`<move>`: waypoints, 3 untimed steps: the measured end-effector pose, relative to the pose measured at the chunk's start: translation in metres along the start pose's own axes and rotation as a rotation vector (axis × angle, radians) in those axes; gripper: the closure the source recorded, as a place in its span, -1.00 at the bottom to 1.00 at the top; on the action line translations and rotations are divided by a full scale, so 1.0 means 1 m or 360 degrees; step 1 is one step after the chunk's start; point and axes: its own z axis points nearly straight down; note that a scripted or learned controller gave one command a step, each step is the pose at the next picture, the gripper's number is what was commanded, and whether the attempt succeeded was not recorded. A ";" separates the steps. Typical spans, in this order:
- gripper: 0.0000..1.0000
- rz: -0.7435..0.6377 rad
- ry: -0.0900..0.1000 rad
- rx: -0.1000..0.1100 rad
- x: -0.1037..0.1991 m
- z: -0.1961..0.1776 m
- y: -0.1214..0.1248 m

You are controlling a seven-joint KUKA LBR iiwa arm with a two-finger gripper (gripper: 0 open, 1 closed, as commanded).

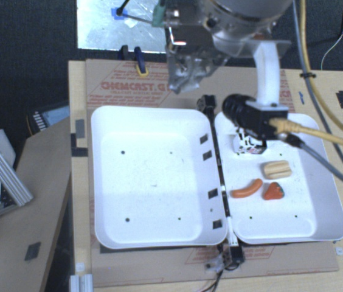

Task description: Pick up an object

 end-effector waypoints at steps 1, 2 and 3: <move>1.00 -0.0010 0.0002 -0.0003 0.000 -0.011 0.000; 1.00 -0.0018 0.0004 -0.0006 0.000 -0.022 0.001; 1.00 -0.0025 0.0006 -0.0008 0.000 -0.033 0.001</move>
